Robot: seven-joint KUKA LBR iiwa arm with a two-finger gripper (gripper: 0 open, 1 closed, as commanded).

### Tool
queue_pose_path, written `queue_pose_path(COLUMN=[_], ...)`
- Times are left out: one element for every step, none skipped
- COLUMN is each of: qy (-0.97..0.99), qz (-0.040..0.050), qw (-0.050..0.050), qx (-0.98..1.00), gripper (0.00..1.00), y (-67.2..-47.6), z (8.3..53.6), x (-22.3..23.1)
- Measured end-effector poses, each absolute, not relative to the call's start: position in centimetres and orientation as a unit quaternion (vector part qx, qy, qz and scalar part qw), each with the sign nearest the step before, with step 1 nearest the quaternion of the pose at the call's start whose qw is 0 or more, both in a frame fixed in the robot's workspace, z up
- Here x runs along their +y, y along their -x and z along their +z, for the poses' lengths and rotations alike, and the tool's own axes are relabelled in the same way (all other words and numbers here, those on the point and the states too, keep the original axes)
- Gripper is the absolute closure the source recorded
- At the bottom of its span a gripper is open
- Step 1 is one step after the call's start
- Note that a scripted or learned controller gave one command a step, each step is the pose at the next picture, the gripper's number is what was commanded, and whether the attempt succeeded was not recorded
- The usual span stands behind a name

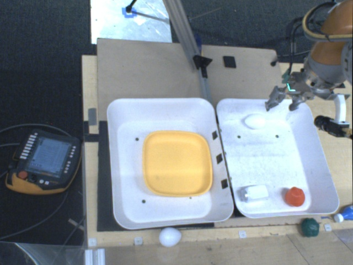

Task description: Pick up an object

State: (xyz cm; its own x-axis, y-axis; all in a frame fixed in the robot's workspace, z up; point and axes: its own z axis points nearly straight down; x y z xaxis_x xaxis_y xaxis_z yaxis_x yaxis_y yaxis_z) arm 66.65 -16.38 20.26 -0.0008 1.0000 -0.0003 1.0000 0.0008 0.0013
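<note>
At the near edge of the bench, outside the bins, lie a white egg-shaped object [170, 237] in front of the left bin and a dark green ball [309, 227] near the front right corner, with a small blue and white thing [343, 216] just beside it at the frame edge. Inside the right bin [314, 153], along its near wall, a small white box-like object [253, 192] rests to the left and an orange-red rounded object [295, 196] to the right, a little apart from each other. The left bin [124, 164] holds a square yellow plate [177, 163] lying flat in its middle. On the floor to the left of the bench sits a yellow and grey teach pendant [43, 160] with its cable. Farther back in the right bin, close to the far wall, lies a white oval object [255, 121]. The gripper [287, 100] hangs over the far rim of this bin, its two fingers spread apart and nothing between them. The white oval object is just below and to the left of the fingertips in this view, near but not touching; the other two objects in this bin are well apart from the claw. Behind the bins lies a brown board [149, 70] with a small black square [229, 62] on it.
</note>
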Motion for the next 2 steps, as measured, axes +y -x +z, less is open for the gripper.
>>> queue_pose_path(qy=[-0.707,-0.707], qz=[0.0003,-0.0008], qw=[0.001,-0.001], qx=[0.707,0.708], gripper=[0.00,0.00], y=[-66.6,-67.4], z=[20.3,14.6], x=[-16.4,-15.9])
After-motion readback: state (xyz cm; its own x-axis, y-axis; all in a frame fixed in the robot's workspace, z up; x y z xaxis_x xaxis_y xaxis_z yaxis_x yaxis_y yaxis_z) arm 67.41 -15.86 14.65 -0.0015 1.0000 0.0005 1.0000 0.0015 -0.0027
